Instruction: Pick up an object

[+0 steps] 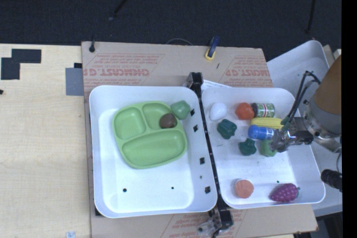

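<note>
The end effector [277, 144] hovers beside a green toy [267, 149]; I can't tell its state. Crowding neighbours could jam the grasp.

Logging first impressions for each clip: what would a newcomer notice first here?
Probably the bright green divided plate in the left bin, with a brown ball on its upper right part. Next, the cluster of colourful toys in the right bin, where the gripper reaches in beside a blue bottle and a yellow piece.

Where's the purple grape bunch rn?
The purple plastic grape bunch lies in the right-hand white bin, near its front right corner, right of the round pink-orange fruit.
</note>
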You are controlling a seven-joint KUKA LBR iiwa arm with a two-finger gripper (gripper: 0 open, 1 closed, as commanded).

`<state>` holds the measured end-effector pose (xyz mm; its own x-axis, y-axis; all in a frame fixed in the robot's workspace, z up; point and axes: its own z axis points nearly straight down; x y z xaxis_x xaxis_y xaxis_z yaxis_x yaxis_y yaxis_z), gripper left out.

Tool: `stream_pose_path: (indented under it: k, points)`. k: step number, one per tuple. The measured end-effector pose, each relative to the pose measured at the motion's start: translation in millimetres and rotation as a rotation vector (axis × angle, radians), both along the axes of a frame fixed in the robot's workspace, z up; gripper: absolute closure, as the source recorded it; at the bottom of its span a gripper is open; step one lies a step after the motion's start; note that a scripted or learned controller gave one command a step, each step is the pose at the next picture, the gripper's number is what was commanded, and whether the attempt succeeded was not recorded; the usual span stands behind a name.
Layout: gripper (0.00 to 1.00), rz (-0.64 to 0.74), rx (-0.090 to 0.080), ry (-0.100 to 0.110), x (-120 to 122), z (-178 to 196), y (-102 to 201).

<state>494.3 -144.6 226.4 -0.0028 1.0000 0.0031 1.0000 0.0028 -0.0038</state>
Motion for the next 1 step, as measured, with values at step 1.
stream_pose_path:
  k: [1]
  points:
    - [1.00,0.001,0.000,-0.001,-1.6,5.0,44.7]
